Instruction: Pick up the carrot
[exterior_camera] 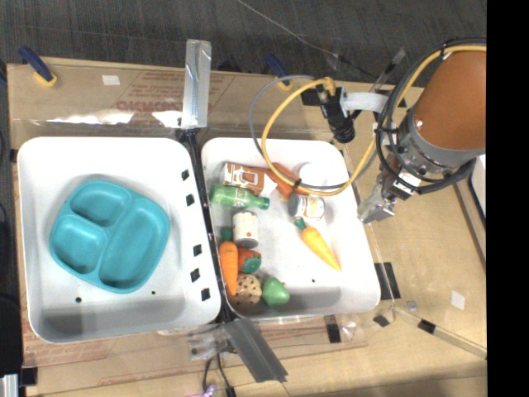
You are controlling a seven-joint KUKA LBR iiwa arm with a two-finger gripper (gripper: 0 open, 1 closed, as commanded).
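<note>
Two carrot-like toys lie in the right bin [357, 246]. One is a yellow-orange cone with a green top [318, 245], lying at a slant near the bin's right side. The other is a darker orange carrot [228, 260], lying along the left wall. My gripper [378, 208] hangs just outside the bin's right rim, to the right of the yellow-orange carrot and a little above it in the view. It is apart from the carrot, and nothing is seen in it.
The right bin also holds an orange box [242, 177], a green bottle [237, 197], a small can [245, 227], a strawberry [250, 260], a cookie [248, 286] and a green pepper [275, 291]. A teal divided plate [109, 234] sits in the left bin. Yellow and grey cables [277, 118] loop over the right bin's back.
</note>
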